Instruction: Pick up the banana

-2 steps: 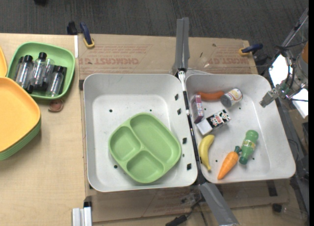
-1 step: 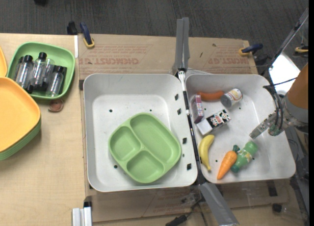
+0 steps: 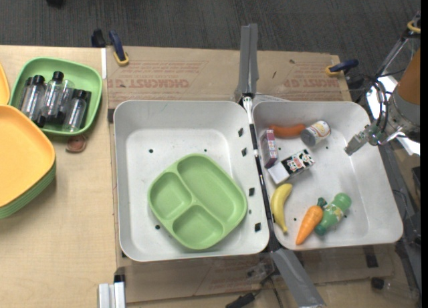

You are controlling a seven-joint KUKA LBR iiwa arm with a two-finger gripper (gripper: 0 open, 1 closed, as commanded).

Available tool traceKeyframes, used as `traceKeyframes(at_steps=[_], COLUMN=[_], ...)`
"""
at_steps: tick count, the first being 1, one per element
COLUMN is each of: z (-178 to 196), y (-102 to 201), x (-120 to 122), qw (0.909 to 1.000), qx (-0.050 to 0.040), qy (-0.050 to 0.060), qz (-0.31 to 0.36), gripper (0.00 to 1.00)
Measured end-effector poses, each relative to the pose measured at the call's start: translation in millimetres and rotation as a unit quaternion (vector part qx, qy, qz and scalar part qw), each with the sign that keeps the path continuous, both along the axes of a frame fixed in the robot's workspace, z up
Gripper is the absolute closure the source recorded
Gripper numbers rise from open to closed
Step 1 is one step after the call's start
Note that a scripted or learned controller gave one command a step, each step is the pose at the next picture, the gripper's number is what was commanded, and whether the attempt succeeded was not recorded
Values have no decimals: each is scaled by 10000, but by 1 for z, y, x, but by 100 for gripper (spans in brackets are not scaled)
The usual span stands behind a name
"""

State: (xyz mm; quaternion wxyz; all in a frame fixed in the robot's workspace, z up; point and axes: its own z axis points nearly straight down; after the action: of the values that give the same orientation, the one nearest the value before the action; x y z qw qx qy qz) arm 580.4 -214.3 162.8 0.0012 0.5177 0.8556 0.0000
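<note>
The tabletop (image 3: pixel 67 233) carries two white bins side by side on a cardboard sheet (image 3: pixel 180 76). The left bin (image 3: pixel 134 126) holds a green divided plate (image 3: pixel 196 200) with three compartments, lying flat near the bin's centre. The right bin (image 3: pixel 361 233) holds the smaller items. At the far left edge of the tabletop sits a stack of orange plates (image 3: pixel 20 163), and behind it a green tray (image 3: pixel 57 96) containing several dark-capped bottles (image 3: pixel 53 99). The arm (image 3: pixel 408 96) enters from the right; its gripper (image 3: pixel 361 141) sits above the right bin's right wall, well apart from the banana, and whether the jaws are released or clenched cannot be determined from this view. The banana (image 3: pixel 280 205) lies in the right bin against its left wall, toward the near side. It is yellow, curved, with its upper end near the bin's middle and its lower tip pointing to the near edge; no other item covers it. Just right of it lies a carrot (image 3: pixel 307 223), touching a green toy (image 3: pixel 333 212). Above the banana is a black-and-white carton (image 3: pixel 298 163), then a pink box (image 3: pixel 269 146), an orange-red sausage shape (image 3: pixel 289 130) and a small can (image 3: pixel 315 131) toward the far wall.
</note>
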Motion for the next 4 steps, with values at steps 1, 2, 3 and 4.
traceKeyframes(at_steps=[1,2,3,4], z=[-72,3,-72,-6], y=[-8,20,12,9], x=[-22,2,-55,-21], qw=[9783,9718,9864,9765], qx=[5,0,8,1], qy=[18,12,21,10], qz=[-2071,-2358,-1645,-2156], gripper=[100,100,100,100])
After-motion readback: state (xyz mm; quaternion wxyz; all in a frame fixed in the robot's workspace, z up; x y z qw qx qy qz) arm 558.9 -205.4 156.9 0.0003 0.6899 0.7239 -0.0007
